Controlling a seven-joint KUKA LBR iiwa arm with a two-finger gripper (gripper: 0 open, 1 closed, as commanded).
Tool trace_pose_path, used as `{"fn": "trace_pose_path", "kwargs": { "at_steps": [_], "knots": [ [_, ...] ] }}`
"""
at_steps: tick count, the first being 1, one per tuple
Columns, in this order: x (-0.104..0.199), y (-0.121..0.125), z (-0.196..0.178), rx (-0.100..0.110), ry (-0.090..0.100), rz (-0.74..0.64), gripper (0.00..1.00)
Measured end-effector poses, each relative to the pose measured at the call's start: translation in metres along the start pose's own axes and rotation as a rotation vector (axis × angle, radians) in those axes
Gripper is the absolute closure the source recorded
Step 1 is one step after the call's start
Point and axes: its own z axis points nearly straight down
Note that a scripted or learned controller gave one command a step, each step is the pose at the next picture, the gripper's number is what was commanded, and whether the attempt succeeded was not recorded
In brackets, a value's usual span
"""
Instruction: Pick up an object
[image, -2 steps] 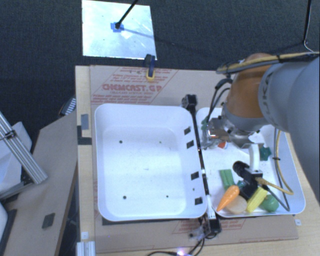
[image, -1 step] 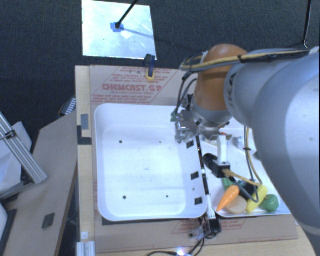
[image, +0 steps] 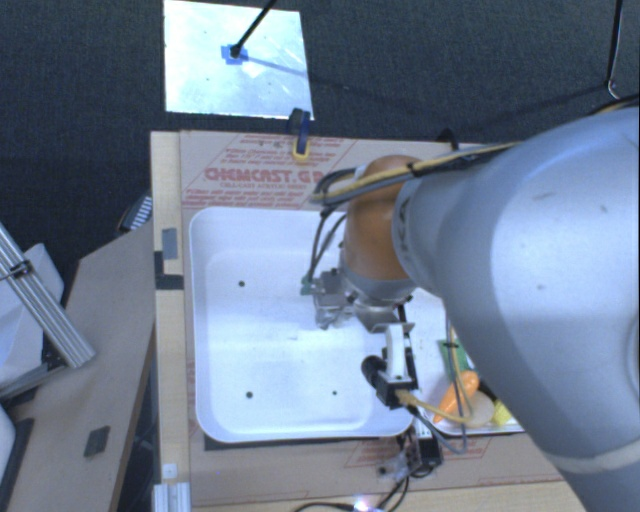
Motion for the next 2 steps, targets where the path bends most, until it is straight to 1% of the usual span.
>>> {"fn": "trace_pose_path", "kwargs": {
  "at_steps": [1, 2],
  "knots": [
    [-0.099, 0.055, -0.085, -0.021, -0.006, 0.014, 1.0],
    [-0.047, 0.072, -0.08, -0.011, 0.0, 0.0, 1.0]
  ]
}}
